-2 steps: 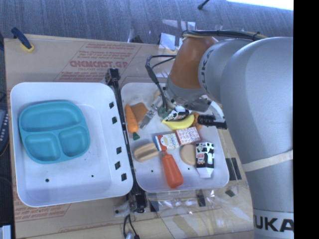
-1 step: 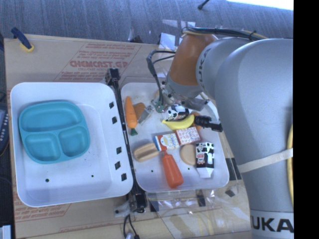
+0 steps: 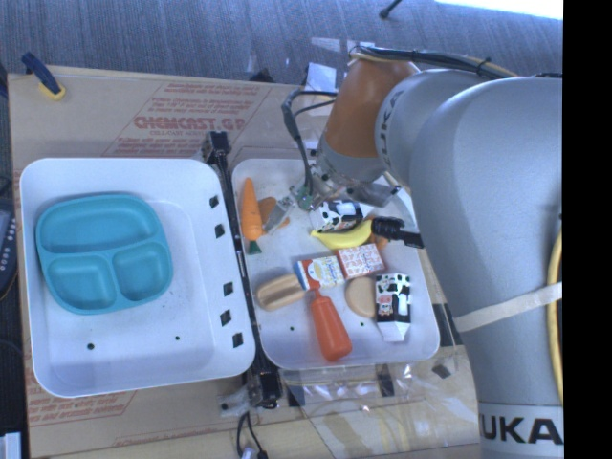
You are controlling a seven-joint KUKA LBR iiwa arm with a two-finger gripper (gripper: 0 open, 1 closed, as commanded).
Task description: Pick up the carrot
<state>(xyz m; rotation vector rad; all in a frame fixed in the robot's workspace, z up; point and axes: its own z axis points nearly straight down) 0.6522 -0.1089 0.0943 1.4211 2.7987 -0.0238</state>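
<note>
The carrot (image 3: 251, 210) lies in the right bin (image 3: 421, 342), close along that bin's left wall near the far left corner, its orange body running roughly parallel to the wall with the green stub toward the near end; the gripper (image 3: 304, 197) sits low over the far part of the same bin, just to the right of the carrot, and whether its pincer is spread or pressed together cannot be told from this angle; nothing shows between its tips; a banana (image 3: 344, 236) lies near the bin's middle beside a small black-and-white cow figure (image 3: 337, 215); toward the near edge lie a bread roll (image 3: 279, 292), an orange bottle (image 3: 328, 327), a printed carton (image 3: 337, 267) and a cow-patterned carton (image 3: 392, 304) at the near right corner; the left bin (image 3: 124, 361) holds a blue divided plate (image 3: 100, 251) against its left side.
</note>
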